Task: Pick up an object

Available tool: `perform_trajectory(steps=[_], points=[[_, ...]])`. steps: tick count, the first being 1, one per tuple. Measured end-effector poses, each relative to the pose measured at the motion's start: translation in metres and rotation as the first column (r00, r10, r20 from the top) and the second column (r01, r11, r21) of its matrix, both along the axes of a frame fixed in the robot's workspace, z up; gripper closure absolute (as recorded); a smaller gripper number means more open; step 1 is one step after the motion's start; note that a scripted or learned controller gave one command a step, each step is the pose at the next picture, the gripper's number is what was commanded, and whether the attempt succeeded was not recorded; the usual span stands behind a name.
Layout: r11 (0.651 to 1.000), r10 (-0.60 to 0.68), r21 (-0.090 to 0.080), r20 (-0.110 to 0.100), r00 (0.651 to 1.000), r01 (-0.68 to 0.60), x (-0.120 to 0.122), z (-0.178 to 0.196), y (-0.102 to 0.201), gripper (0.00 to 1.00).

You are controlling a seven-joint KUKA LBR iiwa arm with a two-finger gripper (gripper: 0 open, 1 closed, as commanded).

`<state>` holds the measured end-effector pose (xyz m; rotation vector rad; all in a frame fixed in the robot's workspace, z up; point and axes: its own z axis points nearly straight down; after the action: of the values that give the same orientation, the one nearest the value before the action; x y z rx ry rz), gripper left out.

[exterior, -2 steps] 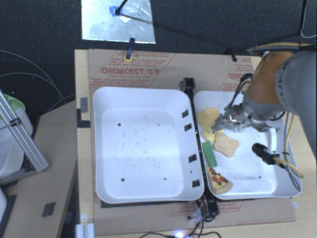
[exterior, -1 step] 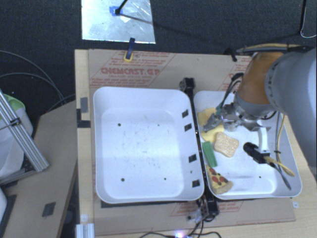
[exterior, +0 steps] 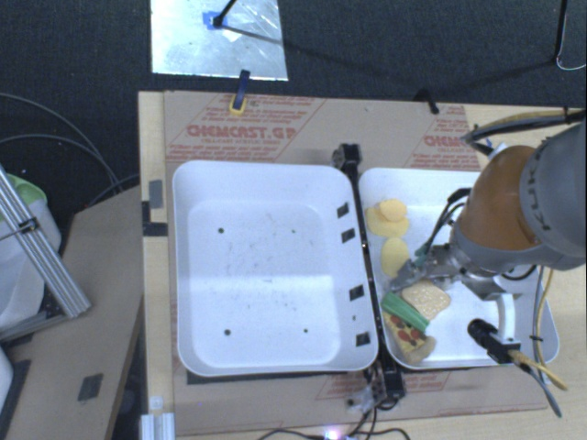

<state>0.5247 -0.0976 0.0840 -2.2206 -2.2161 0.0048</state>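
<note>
Two shallow white bins sit side by side on my bench, which is lined with printed cardboard [exterior: 275, 126] over dark carpet. I see the left bin [exterior: 266, 264] with only specks on its floor; the right bin [exterior: 431, 186] holds two yellow pieces [exterior: 392, 232], a tan speckled slab [exterior: 426, 298], a green piece [exterior: 405, 312] and a small multicoloured toy [exterior: 413, 340]. My gripper [exterior: 424, 266] hangs low over the slab; I cannot tell how its fingers stand. A shiny metal sheet [exterior: 218, 26] lies beyond the bench.
</note>
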Motion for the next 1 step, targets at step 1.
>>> perform_trajectory(steps=[1], points=[[1.0,0.009,-0.001,0.012,1.0,-0.009,0.0633,0.0013,0.0148,0.0]])
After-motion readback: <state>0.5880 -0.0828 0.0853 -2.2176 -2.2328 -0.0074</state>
